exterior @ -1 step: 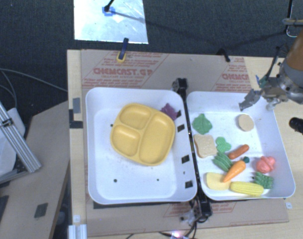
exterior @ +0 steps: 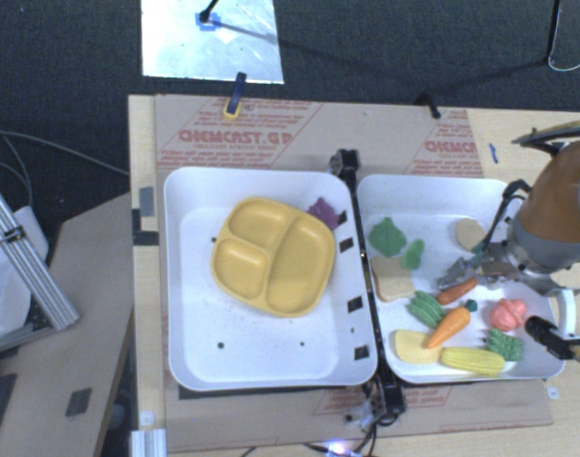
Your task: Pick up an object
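Nearest you lies one bumpy yellow corn cob [exterior: 471,359] beside two tapered orange carrots [exterior: 447,327] in the right bin [exterior: 432,193], where your pincer [exterior: 458,279] grips the smaller carrot [exterior: 458,291].

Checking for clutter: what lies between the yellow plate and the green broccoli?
In the camera view, between yellow plate and green broccoli lie the bins' adjoining walls.

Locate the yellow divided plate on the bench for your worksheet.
The yellow divided plate lies in the left bin, toward its upper middle, with a small purple piece at its upper-right rim.
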